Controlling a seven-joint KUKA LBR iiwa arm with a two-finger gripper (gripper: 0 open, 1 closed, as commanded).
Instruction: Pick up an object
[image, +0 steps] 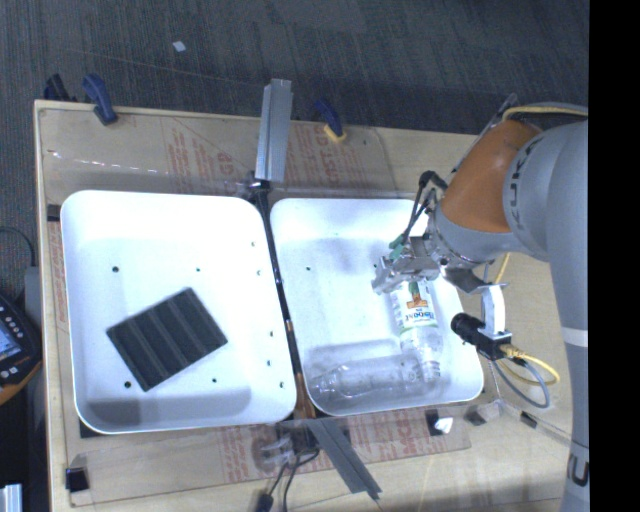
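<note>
Nearest the camera, along the bottom edge of the pale wooden bench (150, 455), grey metal brackets and a dark cable sit where the two bins meet. Just above them, in the right-hand shallow white plastic bin (330, 230), a clear plastic bottle (372, 377) lies on its side along the near wall, stretching left to right. A second clear plastic bottle with a white, green and orange label (418, 318) lies beside it, running from near to far, its lower end touching or nearly touching the first bottle.

In the left-hand shallow white plastic bin (150, 215), a flat black ribbed rectangular pad (166, 337) rests at a slant on the floor, towards the near left.

Farther back in the right bin, the two-finger gripper (405, 268) of the grey arm with an orange band (500, 190) sits low over the top end of the labelled bottle. Whether its fingers are spread or closed cannot be told, nor whether they touch the bottle.

At the far bench edge, blue clamps (100, 98) and a grey metal bar (272, 130) stand upright.
</note>
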